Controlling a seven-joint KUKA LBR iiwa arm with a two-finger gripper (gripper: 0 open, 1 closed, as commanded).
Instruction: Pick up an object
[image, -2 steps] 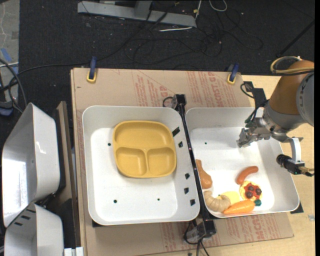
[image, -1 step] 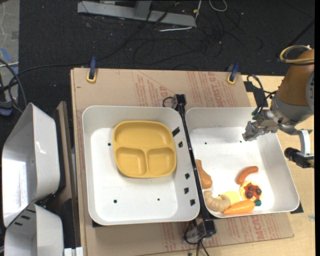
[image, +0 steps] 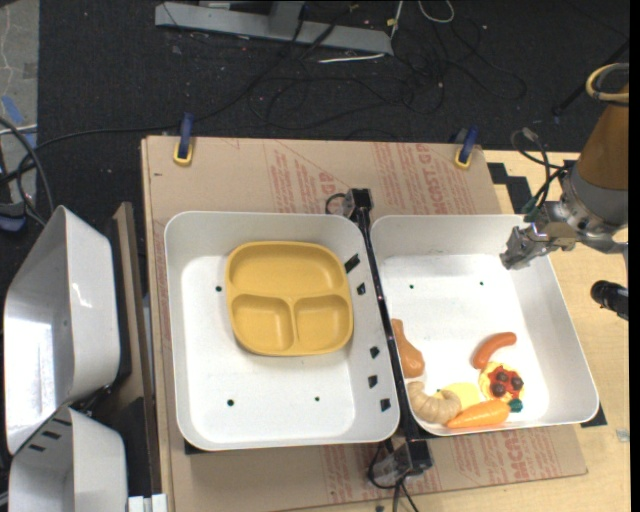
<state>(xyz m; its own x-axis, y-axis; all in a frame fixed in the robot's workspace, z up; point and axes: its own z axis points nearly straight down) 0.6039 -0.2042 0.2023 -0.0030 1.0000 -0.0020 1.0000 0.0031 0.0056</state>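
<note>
The arm (image: 608, 150) shows an orange band over a grey wrist collar, with a pale ring at its top edge. Beside the right bin (image: 560, 330), the gripper (image: 520, 250) is dull grey metal, small and blocky. Thin dark cables trail along the wrist toward the collar.

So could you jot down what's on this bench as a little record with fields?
left bin: holds a yellow divided plate
right bin: toy foods bunched at its near edge
foods: orange carrot, red sausage, pizza slice, beige ginger root, orange drumstick
gripper: over the right bin's far right corner, holding nothing visible
</note>
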